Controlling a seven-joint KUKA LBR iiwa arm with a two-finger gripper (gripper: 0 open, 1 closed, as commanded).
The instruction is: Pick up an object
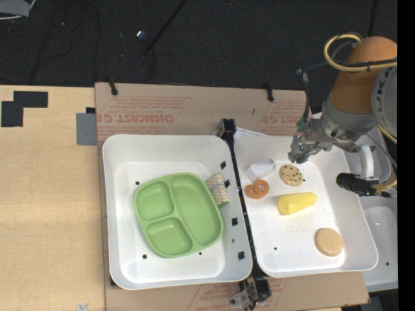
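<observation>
Gripper (299,153) hangs over the rear edge of the right bin (353,254), just behind the chocolate-chip cookie (292,174). Its tips are dark and small against the metal wrist; whether they are spread or closed cannot be told, and nothing is visibly held.

Right bin contents: the cookie; an orange-red round slice (257,189) to its left; a pale whitish piece (260,168) behind that slice, hard to identify; a yellow wedge-like item (297,203) near the middle; a tan disc (329,241) toward the front right corner. All lie apart from one another.

Left bin (123,251): a green divided plate (178,214) with three compartments. A patterned object (218,188) sits against the plate's right rim, partly covered by it; its form is unclear.

The arm's upper part is cut off at the frame's right. Tabletop (45,206) lies left of the bins.
</observation>
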